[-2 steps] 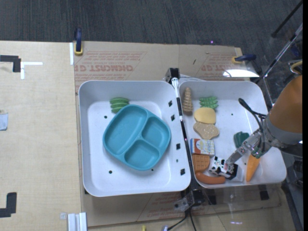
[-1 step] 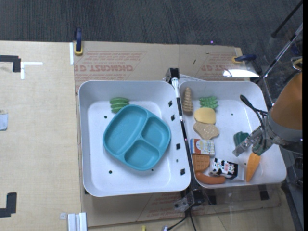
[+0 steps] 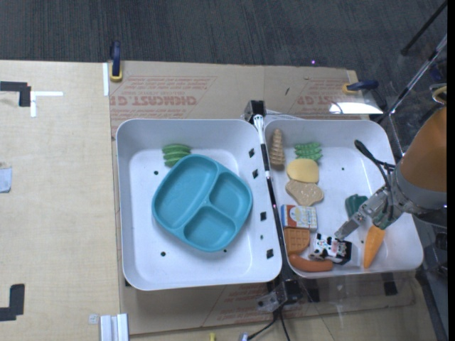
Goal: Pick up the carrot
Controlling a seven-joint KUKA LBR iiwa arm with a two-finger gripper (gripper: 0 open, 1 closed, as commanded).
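- Since the carrot (image 3: 372,246) lies near the right bin's (image 3: 346,124) front right corner, the hand (image 3: 375,215) sits right over its top end.
- Can't tell if it's clenched; looks like the grab step.
- Next: close, lift straight.
- Farther back, the blue plate (image 3: 202,202) in the left bin.

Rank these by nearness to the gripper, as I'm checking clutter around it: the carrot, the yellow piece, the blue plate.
1. carrot, right beside the gripper, right bin.
2. yellow piece, up-left, same bin.
3. blue plate, left bin.
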